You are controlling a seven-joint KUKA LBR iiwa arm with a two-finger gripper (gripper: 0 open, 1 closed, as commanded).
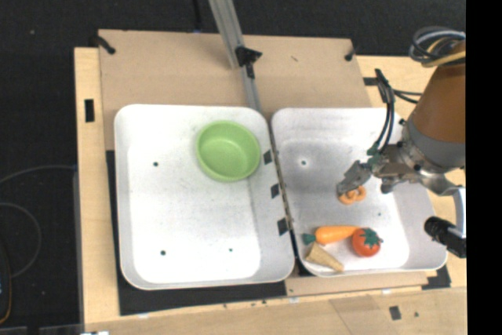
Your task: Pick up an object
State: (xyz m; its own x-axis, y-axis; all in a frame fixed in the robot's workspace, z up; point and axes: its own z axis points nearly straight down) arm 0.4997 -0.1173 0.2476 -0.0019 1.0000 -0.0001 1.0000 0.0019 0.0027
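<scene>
In the right bin (pixel 314 137) lie an orange carrot (pixel 336 234), a red tomato (pixel 365 242), a tan wedge (pixel 323 257) and a small orange piece (pixel 353 195). My gripper (pixel 353 184) hangs over the bin's middle right, directly above the small orange piece and touching or nearly touching it. Whether the piece sits between the fingers I cannot tell. The arm comes in from the right, its orange band (pixel 443 102) above the wrist.
A green bowl (pixel 228 151) sits in the upper right of the left bin (pixel 157 208). A metal pole (pixel 223 4) slants up from the back of the bench between the bins. Cables (pixel 388 110) hang beside the wrist.
</scene>
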